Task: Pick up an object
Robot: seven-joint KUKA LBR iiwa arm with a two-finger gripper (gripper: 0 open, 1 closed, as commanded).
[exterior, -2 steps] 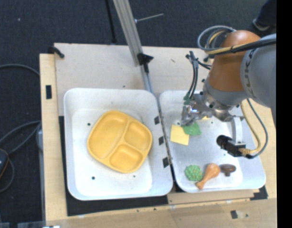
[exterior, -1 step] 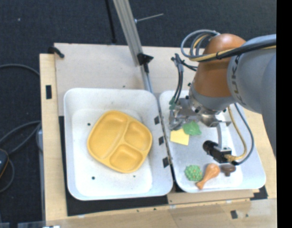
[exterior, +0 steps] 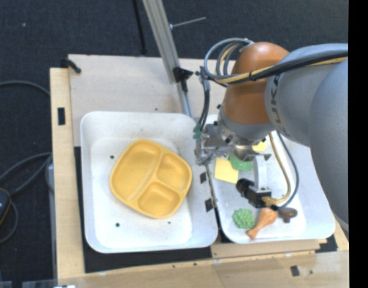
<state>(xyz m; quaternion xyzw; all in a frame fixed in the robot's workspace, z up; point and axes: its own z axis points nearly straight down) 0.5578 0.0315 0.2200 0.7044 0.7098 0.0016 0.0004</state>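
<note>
My gripper hangs low over the left part of the right bin, close to the wall between the two bins. A flat yellow square piece lies just right of and below it. A green leafy piece sits beside that, partly under the wrist. Nearer the front of this bin lie a green broccoli-like piece, an orange drumstick and a small brown piece. I see nothing held in the gripper.
The left bin holds a yellow divided plate. A slanted metal rail rises behind the bins. The large grey arm covers the back and right of the right bin.
</note>
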